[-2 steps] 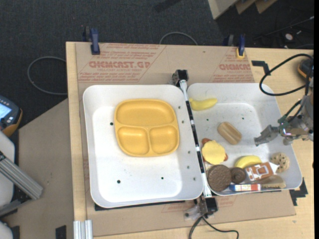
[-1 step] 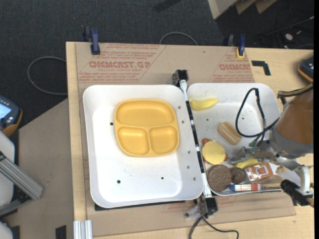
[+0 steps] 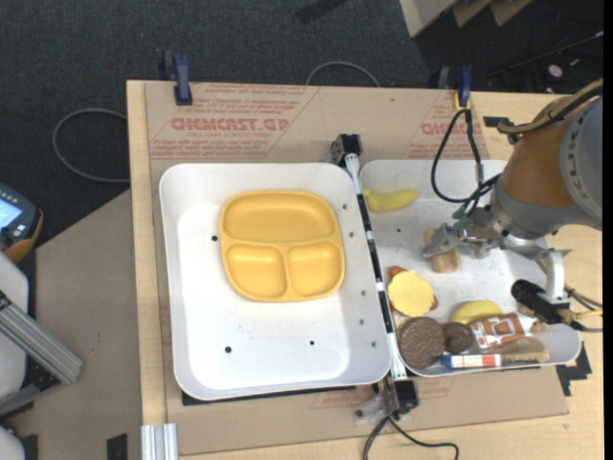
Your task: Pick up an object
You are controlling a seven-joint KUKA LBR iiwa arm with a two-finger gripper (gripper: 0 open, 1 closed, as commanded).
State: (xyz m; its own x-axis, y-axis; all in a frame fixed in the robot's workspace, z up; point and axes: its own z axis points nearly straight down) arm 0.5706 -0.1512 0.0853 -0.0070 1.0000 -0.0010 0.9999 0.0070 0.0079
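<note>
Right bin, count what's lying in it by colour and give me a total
Yellow: 3, the banana-like piece at the top, the round disc, and the lemon-like piece.
Brown: 3, the large cookie, the smaller round piece, and the tan bit by the end effector.
Red and white: 2, the packet and the tube.
Total: 8

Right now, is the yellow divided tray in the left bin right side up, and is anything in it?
Right side up and empty: the yellow divided tray lies flat in the left bin, its three bare compartments facing up.
</note>
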